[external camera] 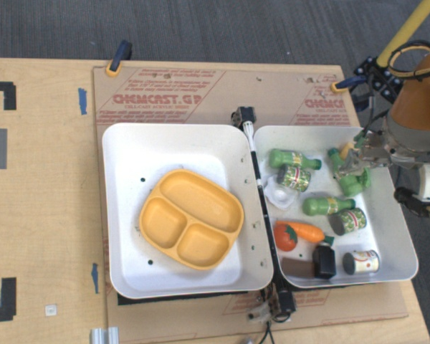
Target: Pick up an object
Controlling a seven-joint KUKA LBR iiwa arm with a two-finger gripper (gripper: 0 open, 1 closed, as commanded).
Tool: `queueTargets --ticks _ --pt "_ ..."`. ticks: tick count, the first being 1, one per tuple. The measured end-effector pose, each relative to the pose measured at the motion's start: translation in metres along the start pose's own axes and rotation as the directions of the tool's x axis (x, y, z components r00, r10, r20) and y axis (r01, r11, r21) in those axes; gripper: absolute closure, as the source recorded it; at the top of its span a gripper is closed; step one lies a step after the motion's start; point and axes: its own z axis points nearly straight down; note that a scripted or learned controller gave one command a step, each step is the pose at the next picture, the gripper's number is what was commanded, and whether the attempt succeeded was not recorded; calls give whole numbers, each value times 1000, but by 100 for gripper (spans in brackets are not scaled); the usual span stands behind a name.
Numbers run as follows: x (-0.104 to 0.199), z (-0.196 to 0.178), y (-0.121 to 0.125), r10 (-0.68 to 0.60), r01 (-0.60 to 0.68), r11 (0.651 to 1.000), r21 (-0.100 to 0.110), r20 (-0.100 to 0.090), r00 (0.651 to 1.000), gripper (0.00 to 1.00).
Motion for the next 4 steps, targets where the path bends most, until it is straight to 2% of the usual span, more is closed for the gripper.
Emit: queueTargets --ticks 1,2,3,4 --pt "65 33 -20 -129 129 991 27 -21 991 100" --pt "64 34 -21 -128 128 991 28 -20 992 0" --pt "80 31 -115 -252 252 967 24 -23 968 0" --pt "79 20 -112 -251 252 968 18 -19 968 100"
